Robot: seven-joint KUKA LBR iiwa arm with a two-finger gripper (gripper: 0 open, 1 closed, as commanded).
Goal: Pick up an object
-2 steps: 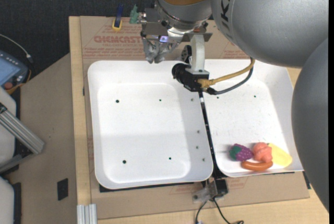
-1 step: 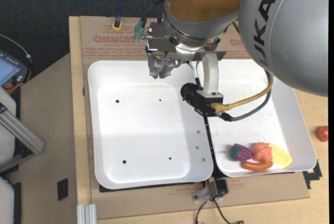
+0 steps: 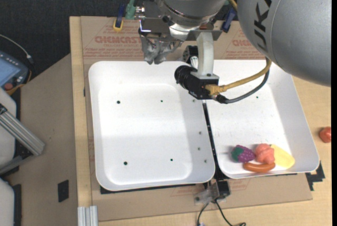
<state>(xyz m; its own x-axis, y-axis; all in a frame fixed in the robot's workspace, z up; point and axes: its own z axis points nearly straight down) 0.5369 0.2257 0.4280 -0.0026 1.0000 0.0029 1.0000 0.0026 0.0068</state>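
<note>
Several small toy foods lie huddled in the near right corner of the right bin (image 3: 258, 109): a purple bunch of grapes (image 3: 243, 154), a pink-red piece (image 3: 265, 153), a yellow piece (image 3: 285, 159) and an orange-red sausage shape (image 3: 259, 167). My gripper (image 3: 156, 52) hangs high over the far edge of the left bin (image 3: 137, 130), far from the toys and with nothing visibly in it. The big grey and orange arm covers the top of the view.
A black cable fitting (image 3: 192, 81) with a tan hose dangles from the wrist over the divide between the bins. An orange object (image 3: 326, 135) lies outside the right bin at the right edge. Brown cardboard surrounds both bins.
</note>
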